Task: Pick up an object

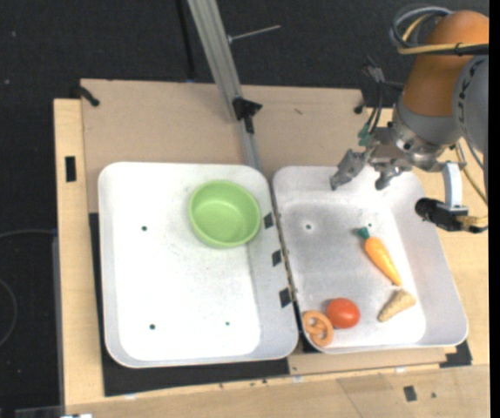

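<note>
You are at the approach step: nothing is lifted yet. The gripper [368, 171] hangs over the far rim of the right bin [433, 259], its two fingers spread apart with nothing between them. The candidates all lie in that bin, nearer the camera than the gripper: a toy carrot [381, 256] about mid-bin, a tan wedge [396, 305] just beyond its tip, a red tomato [343, 313] near the front rim, and an orange slice-like piece [317, 327] touching the tomato's left side. The left bin [128, 259] holds a green bowl [225, 213] (well apart from the arm, so a poor first choice, in my judgement).

Your next move calls for bringing the fingers over the carrot, the closest piece, turning them across its narrow body, then descending. I can read no brands, labels or writing anywhere.
</note>
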Motion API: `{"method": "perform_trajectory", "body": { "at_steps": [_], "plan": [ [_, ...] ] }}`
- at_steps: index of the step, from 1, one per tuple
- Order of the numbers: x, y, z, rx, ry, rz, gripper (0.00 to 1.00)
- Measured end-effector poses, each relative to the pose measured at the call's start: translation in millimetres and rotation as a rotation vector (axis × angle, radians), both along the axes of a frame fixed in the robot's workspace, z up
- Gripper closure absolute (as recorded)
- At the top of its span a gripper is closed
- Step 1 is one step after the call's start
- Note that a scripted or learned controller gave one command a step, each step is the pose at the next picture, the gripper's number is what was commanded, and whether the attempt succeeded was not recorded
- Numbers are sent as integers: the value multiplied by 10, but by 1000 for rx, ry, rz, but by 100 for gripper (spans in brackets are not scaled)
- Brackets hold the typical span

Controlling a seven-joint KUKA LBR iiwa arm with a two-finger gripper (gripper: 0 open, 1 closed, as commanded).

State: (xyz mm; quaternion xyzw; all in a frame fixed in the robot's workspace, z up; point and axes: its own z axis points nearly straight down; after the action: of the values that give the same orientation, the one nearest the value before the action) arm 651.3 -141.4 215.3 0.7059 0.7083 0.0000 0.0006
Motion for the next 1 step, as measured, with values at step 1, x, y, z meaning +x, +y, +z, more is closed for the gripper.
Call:
{"method": "perform_trajectory", "body": {
  "at_steps": [1],
  "plan": [
    [-1, -3, 0, -1, 0, 1, 0]
  ]
}}
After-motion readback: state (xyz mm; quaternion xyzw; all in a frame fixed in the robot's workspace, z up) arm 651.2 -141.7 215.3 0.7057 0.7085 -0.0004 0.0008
